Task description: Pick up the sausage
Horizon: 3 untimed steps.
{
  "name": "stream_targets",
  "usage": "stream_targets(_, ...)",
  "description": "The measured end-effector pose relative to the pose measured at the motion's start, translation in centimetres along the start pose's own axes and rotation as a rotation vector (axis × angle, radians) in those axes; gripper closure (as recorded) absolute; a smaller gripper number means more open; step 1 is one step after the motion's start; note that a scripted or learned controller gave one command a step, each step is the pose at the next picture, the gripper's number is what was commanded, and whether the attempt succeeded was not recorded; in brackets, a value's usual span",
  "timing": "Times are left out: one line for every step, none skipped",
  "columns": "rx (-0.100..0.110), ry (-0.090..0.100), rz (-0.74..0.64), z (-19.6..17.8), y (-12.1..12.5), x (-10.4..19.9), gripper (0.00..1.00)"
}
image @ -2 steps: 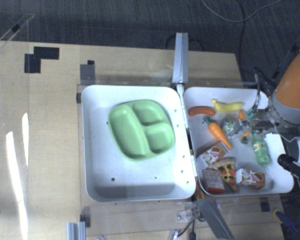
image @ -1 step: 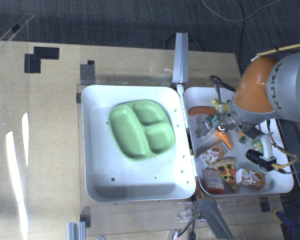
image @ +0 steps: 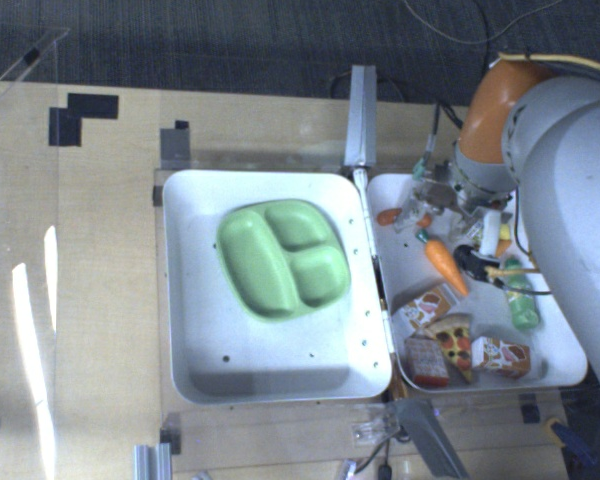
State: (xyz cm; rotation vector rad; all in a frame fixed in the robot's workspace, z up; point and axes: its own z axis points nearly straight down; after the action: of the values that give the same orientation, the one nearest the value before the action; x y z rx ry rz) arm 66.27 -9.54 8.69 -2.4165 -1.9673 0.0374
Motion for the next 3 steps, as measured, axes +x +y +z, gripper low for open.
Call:
stream_targets(-0.016,0.003,-0.007,-1.2,0.3,0.4,1.00)
stream_targets(-0.017,0.004,-0.007,-1.2,0.3,0.4,0.00)
stream_targets(-0.042,0.003,-0.001,0.0,-1.4,0.9,0.00)
